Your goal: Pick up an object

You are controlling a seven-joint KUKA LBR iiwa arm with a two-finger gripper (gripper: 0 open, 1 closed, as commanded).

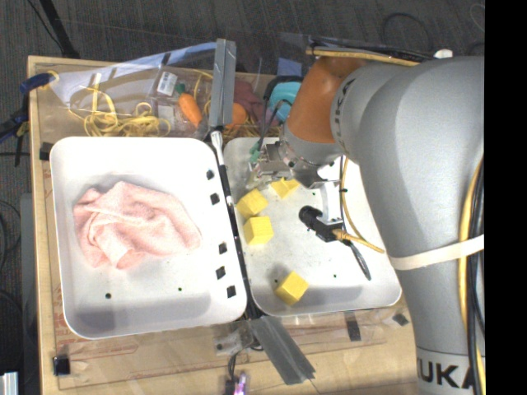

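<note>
Gripper (268, 164) hangs low over the far left corner of the right bin (362, 299); whether it is open or closed I cannot tell. A yellow block (286, 188) lies just beside it, another (251, 203) near the bin's left wall, a third (259, 230) close below that, and a fourth (291, 287) well apart near the front edge. "KUKA" reads on the arm's base (440, 374). The left bin (123, 319) holds a crumpled pink cloth (132, 223).
</note>
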